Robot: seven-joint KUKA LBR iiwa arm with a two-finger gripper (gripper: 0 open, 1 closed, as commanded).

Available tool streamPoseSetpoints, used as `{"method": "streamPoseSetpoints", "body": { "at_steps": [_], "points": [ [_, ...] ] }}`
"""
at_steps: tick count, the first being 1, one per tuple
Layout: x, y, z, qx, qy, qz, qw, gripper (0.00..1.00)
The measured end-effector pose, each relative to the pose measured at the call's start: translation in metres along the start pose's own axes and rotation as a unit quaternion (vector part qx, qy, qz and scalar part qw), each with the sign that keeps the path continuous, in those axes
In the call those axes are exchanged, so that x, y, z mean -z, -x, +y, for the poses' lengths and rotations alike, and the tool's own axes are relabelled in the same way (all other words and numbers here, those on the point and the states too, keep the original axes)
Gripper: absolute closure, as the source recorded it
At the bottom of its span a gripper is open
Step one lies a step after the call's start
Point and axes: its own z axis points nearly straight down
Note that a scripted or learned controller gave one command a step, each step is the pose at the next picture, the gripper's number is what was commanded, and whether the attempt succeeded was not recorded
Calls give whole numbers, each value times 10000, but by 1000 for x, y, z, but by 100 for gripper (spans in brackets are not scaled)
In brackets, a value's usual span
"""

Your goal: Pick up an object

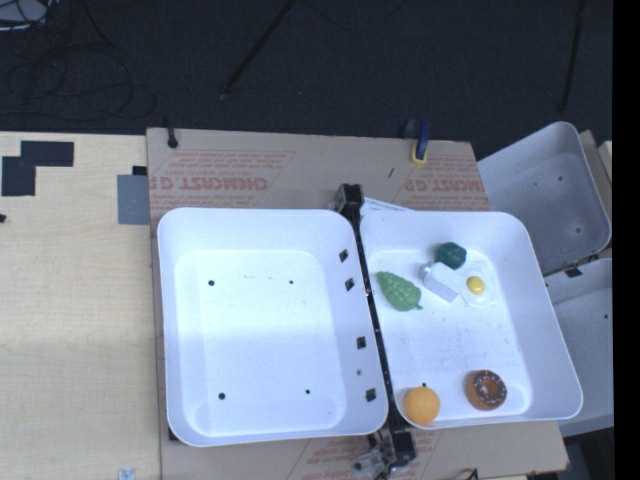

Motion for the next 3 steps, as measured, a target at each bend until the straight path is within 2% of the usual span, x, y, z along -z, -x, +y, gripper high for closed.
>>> {"method": "streamPoseSetpoints", "body": {
  "at_steps": [3],
  "points": [
    [-10, -287, 0, 29, 1, 6, 10000, 100]
  ]
}}
